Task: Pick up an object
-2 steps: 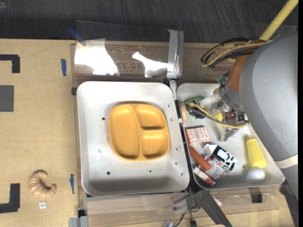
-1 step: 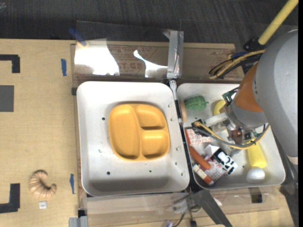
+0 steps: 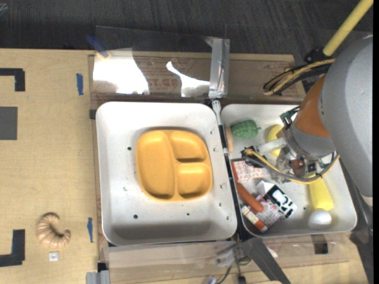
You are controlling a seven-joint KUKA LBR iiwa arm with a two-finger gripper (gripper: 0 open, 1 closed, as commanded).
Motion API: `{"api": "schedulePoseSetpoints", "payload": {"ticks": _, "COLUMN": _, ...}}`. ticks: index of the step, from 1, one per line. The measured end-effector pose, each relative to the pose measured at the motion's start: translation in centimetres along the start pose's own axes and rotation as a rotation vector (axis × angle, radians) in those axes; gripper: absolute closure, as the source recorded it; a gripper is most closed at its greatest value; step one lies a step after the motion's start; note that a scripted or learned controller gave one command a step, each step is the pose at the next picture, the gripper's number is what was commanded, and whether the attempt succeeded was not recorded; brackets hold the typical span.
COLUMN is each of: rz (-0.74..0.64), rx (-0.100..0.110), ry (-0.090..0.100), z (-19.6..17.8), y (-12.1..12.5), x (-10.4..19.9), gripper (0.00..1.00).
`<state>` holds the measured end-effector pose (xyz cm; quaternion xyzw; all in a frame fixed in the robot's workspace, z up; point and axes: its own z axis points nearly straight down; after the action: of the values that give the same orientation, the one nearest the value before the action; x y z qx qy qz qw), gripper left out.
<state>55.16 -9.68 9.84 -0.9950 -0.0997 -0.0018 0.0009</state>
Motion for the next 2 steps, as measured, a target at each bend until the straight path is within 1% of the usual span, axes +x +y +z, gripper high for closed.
{"api": "schedulePoseSetpoints", "payload": {"ticks": 1, "rz": -0.103, "rx": 0.001, "ry": 0.000, "z": -8.8, "y": -6.9, "x": 1.0, "gripper": 1.00}}
{"api": "schedulePoseSetpoints", "payload": {"ticks": 2, "rz": -0.275, "rx": -0.001, "ry": -0.001, "z": -17.2, "y": -11.0, "x": -1.4, "gripper": 1.00}}
